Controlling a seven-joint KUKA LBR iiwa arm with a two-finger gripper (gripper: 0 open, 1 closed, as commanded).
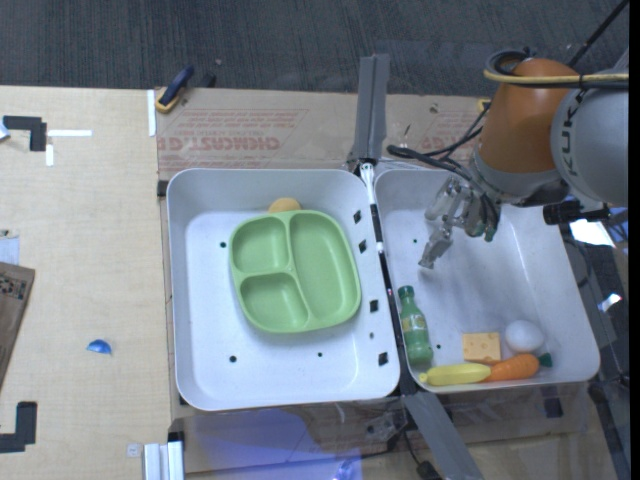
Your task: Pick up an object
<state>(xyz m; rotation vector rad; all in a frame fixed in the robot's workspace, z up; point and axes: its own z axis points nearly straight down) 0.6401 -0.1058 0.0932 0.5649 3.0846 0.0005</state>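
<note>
My gripper (pixel 436 236) hangs over the back left part of the right bin (pixel 560 278), open, with nothing between its fingers. Along that bin's front lie a green bottle (pixel 413 326), a yellow banana (pixel 458 373), an orange carrot (pixel 515 366), a yellow cheese block (pixel 481 347) and a white egg (pixel 524 335). The gripper is well behind all of them and touches none. The bottle, lying by the left wall, is the closest to it.
The left bin (pixel 200 348) holds a green divided plate (pixel 295 270), with a small yellow thing (pixel 284 205) peeking out behind it. A grey divider post (pixel 371 108) rises between the bins at the back. The arm's orange band (pixel 525 118) looms over the right bin's back right corner.
</note>
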